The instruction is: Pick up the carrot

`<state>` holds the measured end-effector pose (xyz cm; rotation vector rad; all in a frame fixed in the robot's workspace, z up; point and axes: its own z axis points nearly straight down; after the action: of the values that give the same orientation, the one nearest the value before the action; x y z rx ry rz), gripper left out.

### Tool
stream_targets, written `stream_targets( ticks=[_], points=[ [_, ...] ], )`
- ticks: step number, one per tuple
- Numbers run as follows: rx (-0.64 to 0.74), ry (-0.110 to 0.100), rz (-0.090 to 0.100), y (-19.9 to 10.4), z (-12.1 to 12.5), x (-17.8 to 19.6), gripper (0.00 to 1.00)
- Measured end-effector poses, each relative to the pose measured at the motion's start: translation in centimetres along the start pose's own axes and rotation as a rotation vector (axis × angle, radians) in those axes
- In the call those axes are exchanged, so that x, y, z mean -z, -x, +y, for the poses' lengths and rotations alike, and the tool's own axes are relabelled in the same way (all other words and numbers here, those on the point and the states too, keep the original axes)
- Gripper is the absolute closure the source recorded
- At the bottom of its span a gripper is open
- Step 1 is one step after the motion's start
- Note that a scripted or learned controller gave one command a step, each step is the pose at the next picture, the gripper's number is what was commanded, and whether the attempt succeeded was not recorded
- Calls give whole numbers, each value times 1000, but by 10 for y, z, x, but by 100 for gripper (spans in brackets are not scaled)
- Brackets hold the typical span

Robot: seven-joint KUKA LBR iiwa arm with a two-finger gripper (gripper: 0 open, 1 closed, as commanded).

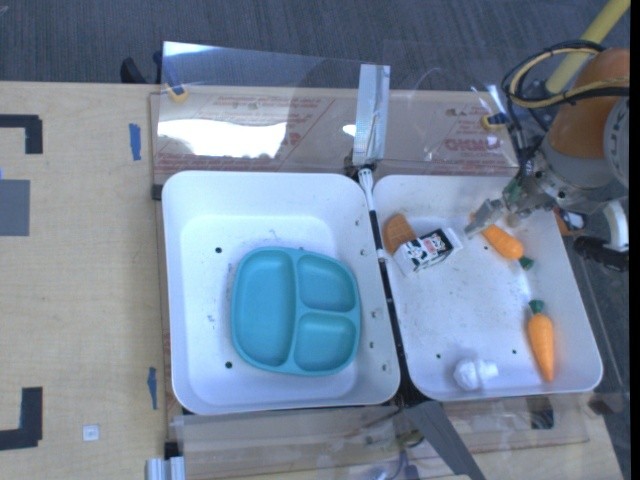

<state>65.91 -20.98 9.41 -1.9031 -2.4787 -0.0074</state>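
Two carrots lie in the right bin [570,298]. One small orange carrot [504,242] with a green tip sits near the bin's back right, directly under and touching or almost touching my gripper [497,216]. The gripper hangs low over that corner, reaching in from the right. A second, longer carrot [541,340] lies along the right wall nearer the front, well apart from the gripper.
The right bin also holds a brown bread-like piece [399,231], a small black-and-white carton [428,249] and a white lump [472,373] at the front. A teal divided plate [296,309] lies in the left bin [190,268]. Clear plastic panels [372,118] stand behind the bins.
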Motion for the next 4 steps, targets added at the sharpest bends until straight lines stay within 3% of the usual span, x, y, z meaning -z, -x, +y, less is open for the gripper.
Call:
stream_targets(
  ticks=[1,2,3,4],
  points=[
    [-318,15,-18,3,-39,100,0],
    [-73,14,-10,-6,-31,5,0],
    [-71,17,-17,-5,-30,16,100],
    [25,20,-22,-42,23,112,100]
  ],
)
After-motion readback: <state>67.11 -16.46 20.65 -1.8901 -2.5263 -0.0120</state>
